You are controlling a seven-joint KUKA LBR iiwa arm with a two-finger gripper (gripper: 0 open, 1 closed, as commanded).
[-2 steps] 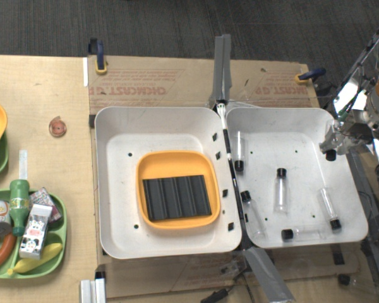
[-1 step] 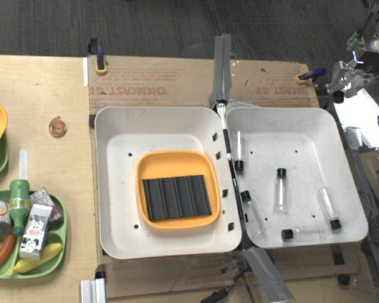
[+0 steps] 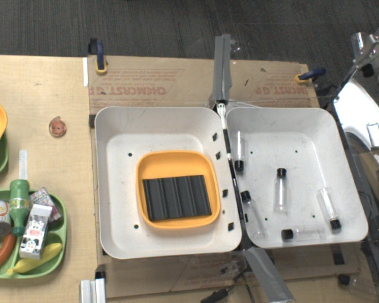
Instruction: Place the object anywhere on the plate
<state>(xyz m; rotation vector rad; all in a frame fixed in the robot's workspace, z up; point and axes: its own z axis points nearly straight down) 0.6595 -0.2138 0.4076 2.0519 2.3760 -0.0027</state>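
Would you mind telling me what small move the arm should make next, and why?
Probably reach into the right bin and come down over the middle vial. The vials lie loose in that bin, none is on the orange plate in the left bin, and this one lies apart from the walls and the other vials, so it seems the easiest to grip.

The orange plate [image 3: 177, 163] sits in the middle of the left bin [image 3: 114, 137], and a dark ribbed block [image 3: 177, 196] covers most of its floor; only the plate's rim and a strip of floor behind the block lie bare. White bin floor runs open all round the plate. Right of the plate, past the ridge where both bins meet, the right bin [image 3: 303, 128] carries scattered clear vials [image 3: 280, 188] with open floor between them. A grey post [image 3: 222, 68] stands behind the plate.
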